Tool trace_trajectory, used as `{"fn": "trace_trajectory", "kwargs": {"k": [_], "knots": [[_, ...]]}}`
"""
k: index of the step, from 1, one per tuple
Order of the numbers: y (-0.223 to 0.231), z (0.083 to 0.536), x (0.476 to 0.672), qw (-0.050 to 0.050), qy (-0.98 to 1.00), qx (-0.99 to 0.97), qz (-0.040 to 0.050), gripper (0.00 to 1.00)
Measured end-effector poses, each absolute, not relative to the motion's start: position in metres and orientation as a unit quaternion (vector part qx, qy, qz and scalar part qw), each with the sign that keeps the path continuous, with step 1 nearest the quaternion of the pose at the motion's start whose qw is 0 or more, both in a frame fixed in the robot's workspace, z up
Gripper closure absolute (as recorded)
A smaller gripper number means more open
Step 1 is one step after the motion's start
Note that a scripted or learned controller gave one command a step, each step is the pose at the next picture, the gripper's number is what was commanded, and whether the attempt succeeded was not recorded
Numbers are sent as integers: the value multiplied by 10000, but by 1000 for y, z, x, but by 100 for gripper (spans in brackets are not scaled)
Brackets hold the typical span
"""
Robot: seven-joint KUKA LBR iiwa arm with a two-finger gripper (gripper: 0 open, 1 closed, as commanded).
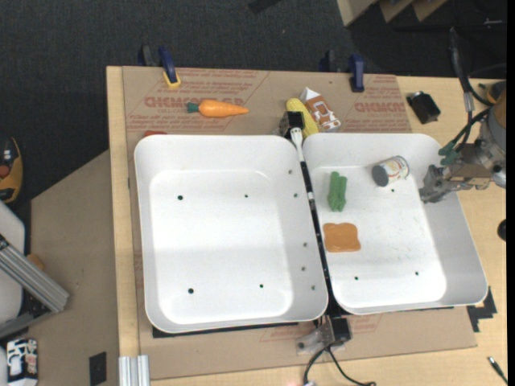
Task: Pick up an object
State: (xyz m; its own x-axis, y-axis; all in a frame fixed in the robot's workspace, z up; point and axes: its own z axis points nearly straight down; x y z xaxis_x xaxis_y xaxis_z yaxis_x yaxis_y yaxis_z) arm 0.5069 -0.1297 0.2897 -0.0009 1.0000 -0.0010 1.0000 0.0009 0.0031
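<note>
The pincer [433,185] hangs at the right bin's [451,272] right rim; whether it is open or closed I cannot tell. Just left of it lies a can [390,170] on its side. Further left sits a green piece [337,191], with an orange patch [342,237] below that.

The bench's brown cardboard sheet [121,215] bears two white bins: the left bin [161,296] and the right bin [459,264] (edges touching). Behind them lie a toy carrot [219,109] and a yellow-and-brown packet [314,112]; blue clamps [169,67] grip the far edge.
</note>
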Motion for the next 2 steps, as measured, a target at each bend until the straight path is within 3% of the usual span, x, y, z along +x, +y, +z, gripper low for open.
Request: {"fn": "trace_trajectory", "kwargs": {"k": [1, 2], "knots": [[-50, 217, 559, -30, 7100, 7041, -6, 100], [-47, 410, 572, 83, 7081, 7060, 72, 100]]}}
